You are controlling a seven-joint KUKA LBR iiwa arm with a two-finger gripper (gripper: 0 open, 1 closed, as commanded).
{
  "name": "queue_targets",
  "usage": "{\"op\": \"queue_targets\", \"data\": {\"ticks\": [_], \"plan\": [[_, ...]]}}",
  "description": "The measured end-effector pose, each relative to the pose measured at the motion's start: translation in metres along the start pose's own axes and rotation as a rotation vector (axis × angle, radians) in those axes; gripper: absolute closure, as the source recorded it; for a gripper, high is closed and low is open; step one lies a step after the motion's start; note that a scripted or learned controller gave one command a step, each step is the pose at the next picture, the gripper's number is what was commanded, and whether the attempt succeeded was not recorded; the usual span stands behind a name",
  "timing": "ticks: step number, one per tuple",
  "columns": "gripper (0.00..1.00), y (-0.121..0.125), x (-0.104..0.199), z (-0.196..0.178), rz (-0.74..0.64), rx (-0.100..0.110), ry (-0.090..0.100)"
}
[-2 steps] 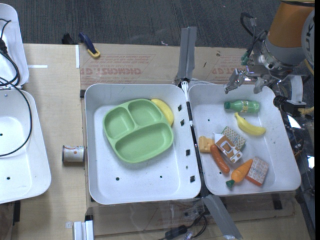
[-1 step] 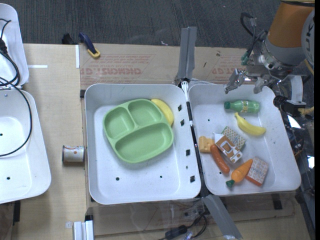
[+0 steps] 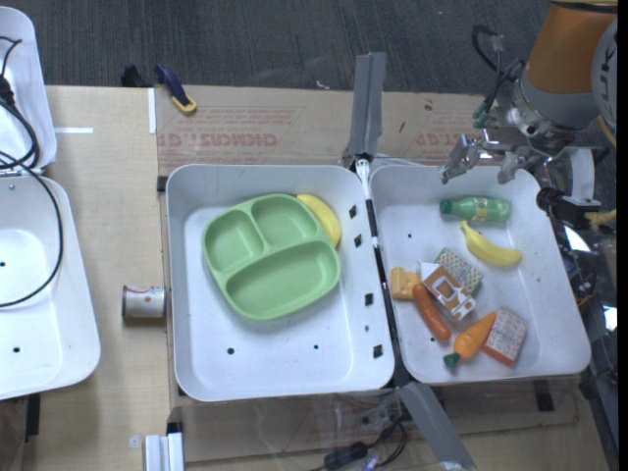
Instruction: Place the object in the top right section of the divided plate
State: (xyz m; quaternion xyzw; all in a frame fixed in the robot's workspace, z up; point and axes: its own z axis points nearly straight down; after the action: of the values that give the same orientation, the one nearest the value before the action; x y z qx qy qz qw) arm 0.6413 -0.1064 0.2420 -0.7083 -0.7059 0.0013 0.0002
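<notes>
Nearest the camera, along the right bin's [image 3: 549, 361] front edge, an orange carrot [image 3: 472, 337] with a green stub lies against a small red-and-speckled carton [image 3: 507, 336]. Just behind them sit a darker orange sausage-like piece [image 3: 431, 311], a tan block [image 3: 403, 283], and a brown-and-white patterned box [image 3: 454, 285] (these three crowd together, touching). Farther back rest a yellow banana [image 3: 490, 246] and, beside it, a green bottle [image 3: 476, 207] lying on its side.

Over the bin's rear rim hovers the gripper [image 3: 484, 160], its two metal fingers spread apart with nothing between them; the grey arm [image 3: 569, 57] with its orange band rises to the upper right.

In the left bin [image 3: 196, 351] lies the light green divided plate [image 3: 272, 256], oval and turned at a slant, with two small sections at the back and one large section in front. A yellow rounded object [image 3: 323, 217], smooth and lemon-like, lies just off the plate's back right rim, touching it, partly tucked behind that edge and outside every section.
</notes>
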Motion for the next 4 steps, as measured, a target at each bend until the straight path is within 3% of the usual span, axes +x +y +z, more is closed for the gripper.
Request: {"op": "queue_targets", "data": {"ticks": [2,3,4], "plan": [[0.0,0.0,0.0,0.0,0.0,0.0,0.0],[0.0,0.014,0.055,-0.172,0.215,0.0,-0.001],[0.0,0.014,0.056,-0.172,0.214,0.001,-0.001]]}}
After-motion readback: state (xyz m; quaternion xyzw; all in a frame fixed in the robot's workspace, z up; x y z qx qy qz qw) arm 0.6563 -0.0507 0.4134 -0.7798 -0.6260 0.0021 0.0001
